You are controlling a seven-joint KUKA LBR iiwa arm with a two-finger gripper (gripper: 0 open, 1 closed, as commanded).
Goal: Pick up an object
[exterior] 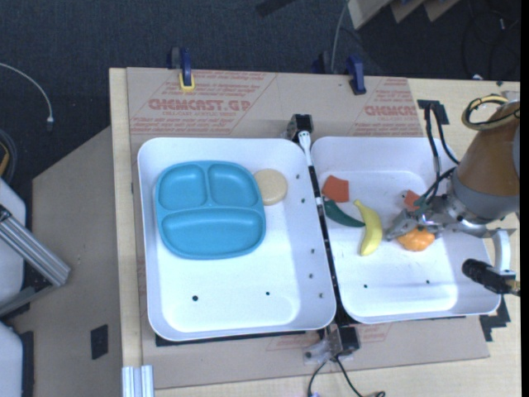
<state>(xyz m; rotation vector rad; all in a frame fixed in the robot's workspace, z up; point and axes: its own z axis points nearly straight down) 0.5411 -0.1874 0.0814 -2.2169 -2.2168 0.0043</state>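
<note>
Claw [411, 224] sits low over the orange fruit [417, 240] beside the banana [371, 229].

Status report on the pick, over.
Gripper low in right bin, at orange fruit; grasp unconfirmed. Banana close alongside.

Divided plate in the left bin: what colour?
Light blue, seen clearly in the camera view; the plate has three compartments.

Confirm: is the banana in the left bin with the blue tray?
No. The banana lies in the right bin, while the blue tray sits in the left bin.
</note>
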